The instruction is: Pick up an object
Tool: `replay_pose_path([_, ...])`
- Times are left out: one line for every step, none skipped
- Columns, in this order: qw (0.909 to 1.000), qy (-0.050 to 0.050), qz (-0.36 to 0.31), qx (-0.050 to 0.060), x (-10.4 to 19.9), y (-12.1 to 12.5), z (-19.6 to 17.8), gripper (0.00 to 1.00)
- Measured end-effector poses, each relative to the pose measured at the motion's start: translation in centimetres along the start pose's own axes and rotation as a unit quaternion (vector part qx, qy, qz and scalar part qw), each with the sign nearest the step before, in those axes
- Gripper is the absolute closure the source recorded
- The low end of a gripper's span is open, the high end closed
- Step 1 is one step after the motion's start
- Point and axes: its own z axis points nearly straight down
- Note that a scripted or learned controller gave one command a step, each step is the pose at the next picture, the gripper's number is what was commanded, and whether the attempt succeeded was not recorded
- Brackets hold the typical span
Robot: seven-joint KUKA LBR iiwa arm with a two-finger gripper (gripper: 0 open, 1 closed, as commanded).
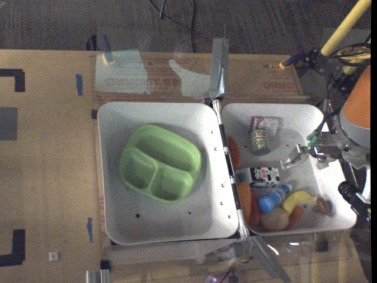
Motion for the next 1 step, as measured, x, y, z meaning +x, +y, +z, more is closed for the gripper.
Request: replay_pose_path([0.9984,-0.001,0.053,-0.016,-0.67,3.53,11.75,0.0])
